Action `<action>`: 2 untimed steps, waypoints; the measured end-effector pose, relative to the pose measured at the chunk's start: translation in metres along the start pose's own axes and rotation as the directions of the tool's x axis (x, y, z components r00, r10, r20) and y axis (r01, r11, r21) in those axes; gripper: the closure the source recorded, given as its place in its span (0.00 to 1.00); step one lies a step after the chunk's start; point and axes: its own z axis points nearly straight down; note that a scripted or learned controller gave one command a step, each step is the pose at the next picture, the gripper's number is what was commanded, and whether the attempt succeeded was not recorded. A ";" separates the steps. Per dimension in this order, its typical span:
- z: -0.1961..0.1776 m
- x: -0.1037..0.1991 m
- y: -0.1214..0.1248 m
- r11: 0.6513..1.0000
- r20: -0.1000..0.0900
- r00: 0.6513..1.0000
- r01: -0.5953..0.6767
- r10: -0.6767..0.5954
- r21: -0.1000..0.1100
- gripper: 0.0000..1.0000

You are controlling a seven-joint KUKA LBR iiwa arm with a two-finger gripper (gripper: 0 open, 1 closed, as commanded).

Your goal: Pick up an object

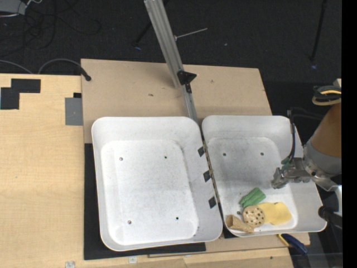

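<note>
No legible text, labels or numbers anywhere.

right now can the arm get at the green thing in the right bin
Probably yes. The green object lies uncovered in the right bin, with bare floor between it and the gripper just to its right. The yellow piece and perforated disc sit nearer the camera.

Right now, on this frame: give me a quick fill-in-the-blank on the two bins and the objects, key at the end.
1. The green object, the yellow object and the round cookie-like piece all lie in the ____ bin in the camera view.
2. The objects cluster at that bin's ____ edge.
3. The gripper is above the same bin, up and to the ____ of the green object.

Missing words: right; near (bottom); right
</note>
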 end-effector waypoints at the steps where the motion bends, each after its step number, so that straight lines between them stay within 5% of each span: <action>1: -0.043 -0.001 -0.004 1.000 0.002 1.000 0.001 -0.001 -0.006 1.00; 2: -0.085 -0.002 -0.008 1.000 0.002 1.000 0.008 -0.008 -0.006 1.00</action>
